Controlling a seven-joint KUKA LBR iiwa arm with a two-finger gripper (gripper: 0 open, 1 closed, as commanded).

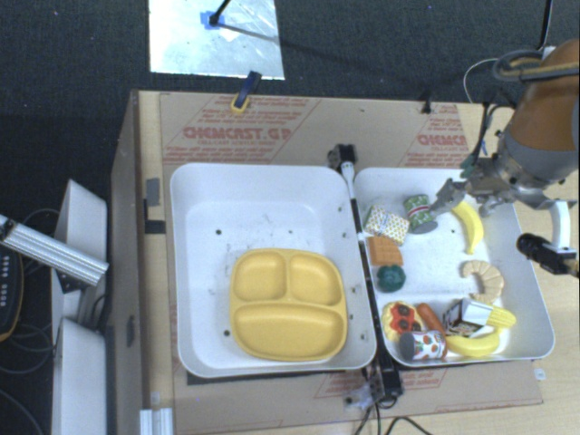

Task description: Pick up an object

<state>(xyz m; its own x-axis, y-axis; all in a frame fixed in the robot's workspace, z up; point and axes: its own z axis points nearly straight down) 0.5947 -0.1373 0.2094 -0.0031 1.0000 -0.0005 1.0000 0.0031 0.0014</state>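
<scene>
My gripper [438,205] reaches down into the far part of the right bin [535,329] from the grey arm at the right edge. Its tip is right beside a small green and white can [416,207], touching or nearly touching its right side. A yellow banana [469,227] lies just right of the gripper. A white patterned block [385,221] and an orange cracker [386,249] lie left of the can, with a dark green ball [391,277] below them. Nothing is visibly held.
The left bin [204,243] holds a yellow divided plate [288,302]. Near the right bin's front lie a croissant [482,279], a pizza slice [402,316], a carrot [431,316], a red-topped can [422,344], a second banana [475,343] and a small box [468,314].
</scene>
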